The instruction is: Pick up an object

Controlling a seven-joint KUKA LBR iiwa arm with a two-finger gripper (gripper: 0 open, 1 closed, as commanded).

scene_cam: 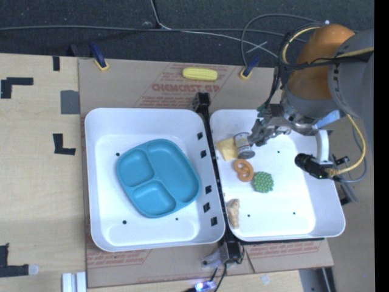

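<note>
Cardboard-covered desk (121,84), two white bins. Left bin (97,163): blue tray (158,176). Right bin (304,218): gripper (252,140) low over small metal can (243,143) beside cheese wedge (227,149); finger state — cannot tell. Pretzel (244,170), green ball (262,182) nearer, likely scattered as pick targets.

So the tool (254,135) sits over the right white plastic bin (304,215), just beside a small silver can (243,145). Left white bin (100,163) has a blue divided tray (158,176).

A small silvery can (242,145) is lying right at the gripper (250,140) tip. A yellow block (227,149) is sitting just beside it.
</note>
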